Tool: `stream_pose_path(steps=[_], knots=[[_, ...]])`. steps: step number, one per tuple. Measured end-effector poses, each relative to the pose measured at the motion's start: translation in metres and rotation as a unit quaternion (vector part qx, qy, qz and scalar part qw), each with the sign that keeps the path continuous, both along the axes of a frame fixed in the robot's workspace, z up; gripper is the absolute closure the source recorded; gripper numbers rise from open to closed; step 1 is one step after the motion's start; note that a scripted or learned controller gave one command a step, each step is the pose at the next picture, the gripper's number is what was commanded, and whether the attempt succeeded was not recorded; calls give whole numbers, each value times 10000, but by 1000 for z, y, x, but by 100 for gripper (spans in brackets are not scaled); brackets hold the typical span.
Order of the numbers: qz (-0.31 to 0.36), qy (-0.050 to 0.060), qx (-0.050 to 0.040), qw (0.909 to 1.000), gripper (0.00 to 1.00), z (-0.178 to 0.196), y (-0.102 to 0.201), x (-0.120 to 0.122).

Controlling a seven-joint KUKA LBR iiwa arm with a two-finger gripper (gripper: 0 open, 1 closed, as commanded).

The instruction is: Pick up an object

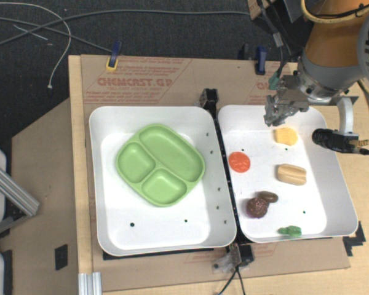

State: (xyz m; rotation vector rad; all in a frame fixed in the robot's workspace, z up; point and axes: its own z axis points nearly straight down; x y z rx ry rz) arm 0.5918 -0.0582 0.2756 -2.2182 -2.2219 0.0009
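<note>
Nothing lifted yet: gripper (277,119) poised in the right bin (332,226), just beside the yellow block (286,136); finger state impossible to tell.

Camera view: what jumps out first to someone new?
The light green three-compartment plastic tray sits alone in the left white bin. In the right white bin lies a scatter of small items: an orange-red round disc, a yellow block, a tan bread-like roll, a dark brown lump and a small green piece. The grey arm's gripper hangs over the bin's far edge, beside the yellow block.
</note>
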Motion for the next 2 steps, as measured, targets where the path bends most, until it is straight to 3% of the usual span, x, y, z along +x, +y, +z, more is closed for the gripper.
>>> stream_pose_path(steps=[2], knots=[[4, 4, 1, 10000, 100, -4, 99, -21]])
